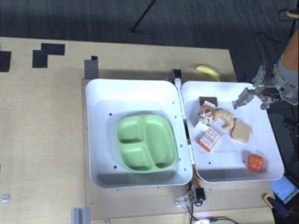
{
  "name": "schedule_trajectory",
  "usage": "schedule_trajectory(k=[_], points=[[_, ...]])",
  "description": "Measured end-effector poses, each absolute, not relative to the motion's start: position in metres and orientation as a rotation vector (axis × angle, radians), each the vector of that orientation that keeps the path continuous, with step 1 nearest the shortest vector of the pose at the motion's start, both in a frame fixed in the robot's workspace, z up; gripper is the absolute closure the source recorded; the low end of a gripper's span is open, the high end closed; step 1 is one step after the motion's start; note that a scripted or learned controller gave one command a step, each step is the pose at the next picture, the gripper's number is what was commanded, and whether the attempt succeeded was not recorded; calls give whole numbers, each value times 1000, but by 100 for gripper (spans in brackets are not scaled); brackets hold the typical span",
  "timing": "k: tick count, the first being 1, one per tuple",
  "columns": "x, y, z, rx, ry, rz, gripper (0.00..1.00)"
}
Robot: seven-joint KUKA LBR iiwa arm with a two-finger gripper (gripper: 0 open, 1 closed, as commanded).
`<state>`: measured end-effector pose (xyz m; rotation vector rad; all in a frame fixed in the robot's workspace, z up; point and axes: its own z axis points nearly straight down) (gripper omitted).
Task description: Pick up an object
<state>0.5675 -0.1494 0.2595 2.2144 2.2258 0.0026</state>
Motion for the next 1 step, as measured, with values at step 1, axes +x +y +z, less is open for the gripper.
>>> schedule_trajectory(k=[1], points=[[578, -178, 88, 2213, 2220, 7, 0]])
